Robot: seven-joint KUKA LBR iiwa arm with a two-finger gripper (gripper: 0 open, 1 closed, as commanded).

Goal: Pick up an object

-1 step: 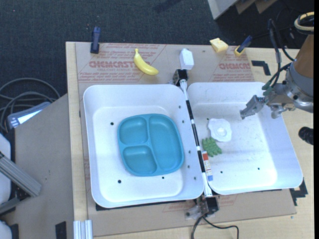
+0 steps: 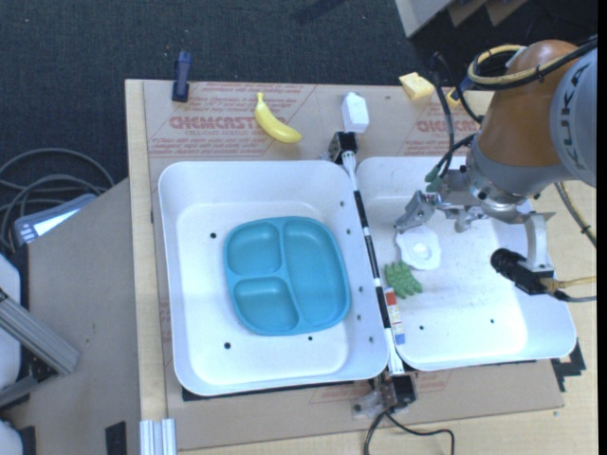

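lying on the floor of the right bin (image 2: 474, 339), near its left wall, a small white object (image 2: 418, 251) is the nearest candidate for the pick; it looks like a little cup or lid, but its exact kind is hard to tell. just below it, nearly touching, a small green object (image 2: 403, 280) rests, maybe a toy vegetable. both are loose and apart from the wall enough, i think, for fingers to come down around them.

the gripper (image 2: 414, 214) hangs just above and slightly left of the white object, reaching in from the right under the grey and orange arm (image 2: 526, 112). whether its fingers are apart or together i cannot tell, because they are seen at a slant and blurred; nothing is visibly between them, so i judge the pick is not yet made.

the left bin (image 2: 190, 197) holds a blue divided plate (image 2: 285, 275), flat in the middle. outside the bins, on the cardboard, a yellow banana (image 2: 275, 121) lies well apart from the work.
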